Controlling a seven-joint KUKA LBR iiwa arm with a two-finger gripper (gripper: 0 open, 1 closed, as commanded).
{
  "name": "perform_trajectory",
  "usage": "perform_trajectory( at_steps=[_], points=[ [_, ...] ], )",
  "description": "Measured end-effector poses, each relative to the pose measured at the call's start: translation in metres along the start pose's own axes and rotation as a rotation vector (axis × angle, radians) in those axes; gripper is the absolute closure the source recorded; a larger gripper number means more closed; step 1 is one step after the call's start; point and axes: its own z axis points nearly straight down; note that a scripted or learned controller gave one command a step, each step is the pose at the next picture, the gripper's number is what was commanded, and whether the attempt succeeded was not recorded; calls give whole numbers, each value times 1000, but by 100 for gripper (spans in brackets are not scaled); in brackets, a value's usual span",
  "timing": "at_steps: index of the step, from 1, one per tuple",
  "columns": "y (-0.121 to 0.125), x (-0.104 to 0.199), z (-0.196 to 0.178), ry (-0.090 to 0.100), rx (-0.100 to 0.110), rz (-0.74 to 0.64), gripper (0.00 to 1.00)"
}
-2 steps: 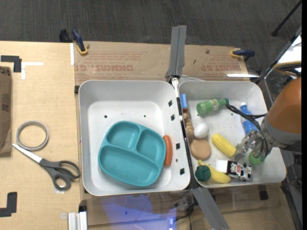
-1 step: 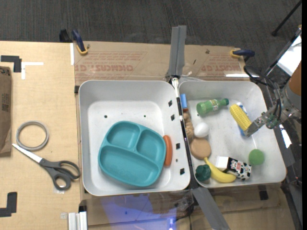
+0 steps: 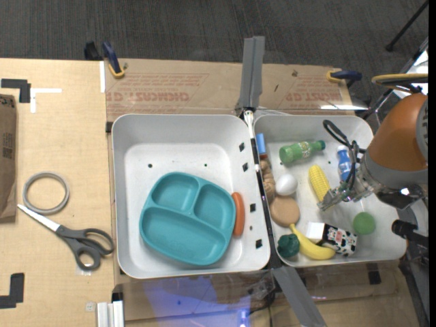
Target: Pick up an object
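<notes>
- On the bench at the far left I see a tape roll [image 3: 46, 191] and scissors [image 3: 71, 237], well apart from the bins and no part of my job.
- The left bin [image 3: 178, 136] holds a teal divided plate [image 3: 187, 216] with an orange sausage-like piece [image 3: 238, 214] against its right rim.
- The right bin [image 3: 294, 125] carries the clutter: a green bottle [image 3: 301, 151] lying on its side, a white egg [image 3: 285, 184], a tan round piece [image 3: 285, 212], a banana [image 3: 312, 245], a green ball [image 3: 364, 223].
- My likeliest target is the corn cob [image 3: 319, 184], mid-bin, just right of the egg. Its long axis runs up and down the view, leaning slightly, with the lower end nearer the gripper.
- The gripper [image 3: 338, 197] sits low in the right bin, just beside the cob's lower right end. I cannot tell whether its jaws stand apart or together, and I see nothing held between them.
- I judge this as the approach-and-descent step, with no grasp made yet.
- Next move, as I read it: shift a touch left over the cob, turn the wrist so the jaws close across its narrow width, not along its length, then lift straight.
</notes>
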Motion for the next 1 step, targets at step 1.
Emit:
perform_trajectory(
  at_steps=[1],
  points=[
    [97, 20, 0, -1, 0, 192, 100]
  ],
)
